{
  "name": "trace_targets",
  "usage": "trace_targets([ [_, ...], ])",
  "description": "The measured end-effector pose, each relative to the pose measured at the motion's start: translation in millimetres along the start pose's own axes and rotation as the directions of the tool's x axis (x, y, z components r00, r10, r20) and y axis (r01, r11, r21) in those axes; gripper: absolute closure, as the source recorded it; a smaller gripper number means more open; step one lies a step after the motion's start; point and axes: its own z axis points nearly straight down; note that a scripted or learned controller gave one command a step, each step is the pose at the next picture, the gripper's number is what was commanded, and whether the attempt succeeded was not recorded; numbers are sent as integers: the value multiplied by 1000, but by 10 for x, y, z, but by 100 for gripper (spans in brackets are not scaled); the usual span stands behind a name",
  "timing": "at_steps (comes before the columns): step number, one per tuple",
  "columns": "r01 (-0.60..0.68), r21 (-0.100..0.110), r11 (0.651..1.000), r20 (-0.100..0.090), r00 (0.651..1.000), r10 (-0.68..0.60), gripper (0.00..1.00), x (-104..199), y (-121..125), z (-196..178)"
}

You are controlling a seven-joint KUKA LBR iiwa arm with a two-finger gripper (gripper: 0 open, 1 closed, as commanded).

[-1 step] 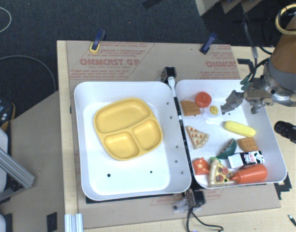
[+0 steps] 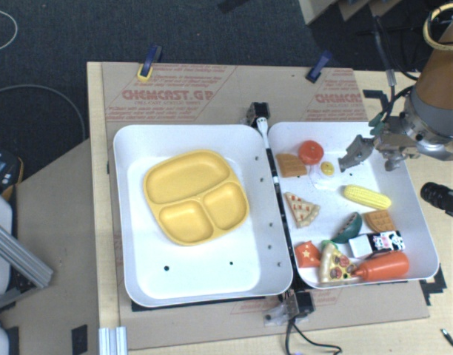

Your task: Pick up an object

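Yellow corn cob (image 2: pixel 367 197) — below gripper (image 2: pixel 365 152).

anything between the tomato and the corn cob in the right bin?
In the camera view, a small yellow round piece lies between the tomato and the corn cob, near the tomato. The rest of that stretch is bare white bin floor.

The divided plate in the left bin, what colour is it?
Yellow. The divided plate shows clearly in the camera view, lying in the left white bin.
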Motion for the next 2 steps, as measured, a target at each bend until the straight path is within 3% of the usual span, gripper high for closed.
trace_targets([
  [2,0,6,1000,-2,1000,0,0,-26,-28,889],
])
